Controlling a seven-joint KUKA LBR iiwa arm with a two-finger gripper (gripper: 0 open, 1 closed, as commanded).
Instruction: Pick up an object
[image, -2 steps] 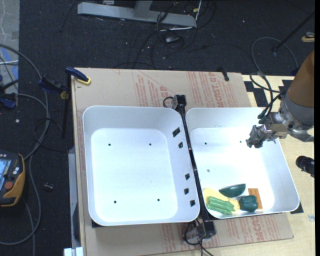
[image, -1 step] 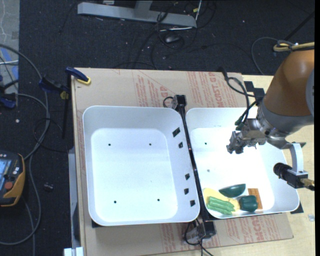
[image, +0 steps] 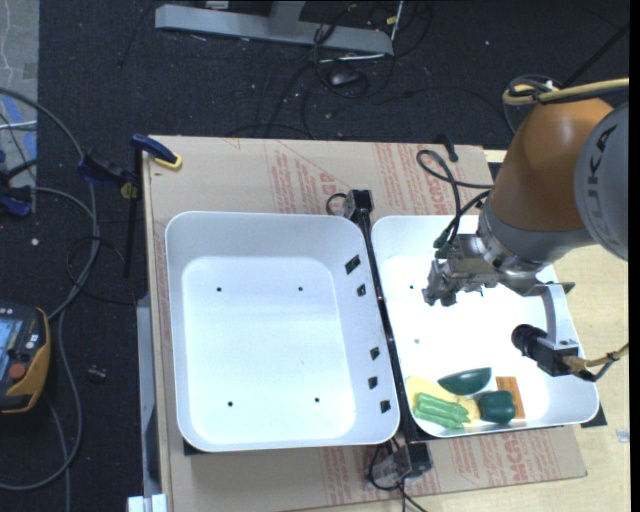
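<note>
Currently the hand hangs above the right bin's middle, grip state impossible to tell, well apart from the ribbed green toy at that bin's near edge, probably light, stiff plastic, best pinched across its narrow width.

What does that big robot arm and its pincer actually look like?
The arm is bulky and rounded, orange over a grey wrist section with grey lettering at its side. Black cables loop beside it. The pincer is a small dark grey metal assembly.
</note>
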